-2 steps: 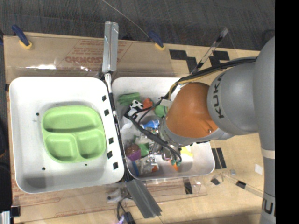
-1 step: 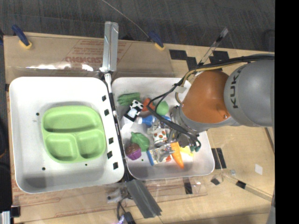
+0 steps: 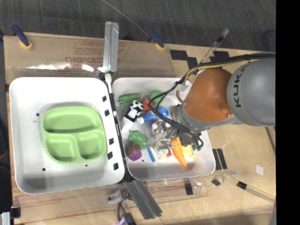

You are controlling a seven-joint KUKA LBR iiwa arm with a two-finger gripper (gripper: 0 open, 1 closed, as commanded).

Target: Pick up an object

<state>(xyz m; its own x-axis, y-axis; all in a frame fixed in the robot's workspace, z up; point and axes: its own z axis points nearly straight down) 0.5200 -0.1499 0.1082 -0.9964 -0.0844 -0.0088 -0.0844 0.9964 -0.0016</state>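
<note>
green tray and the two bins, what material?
Tray: looks like moulded plastic, light green, smooth with a soft sheen, rounded compartment edges. Left bin and right bin: probably thin formed white plastic, semi-gloss, rounded corners and a rolled rim; painted metal cannot be ruled out from this view.
</note>
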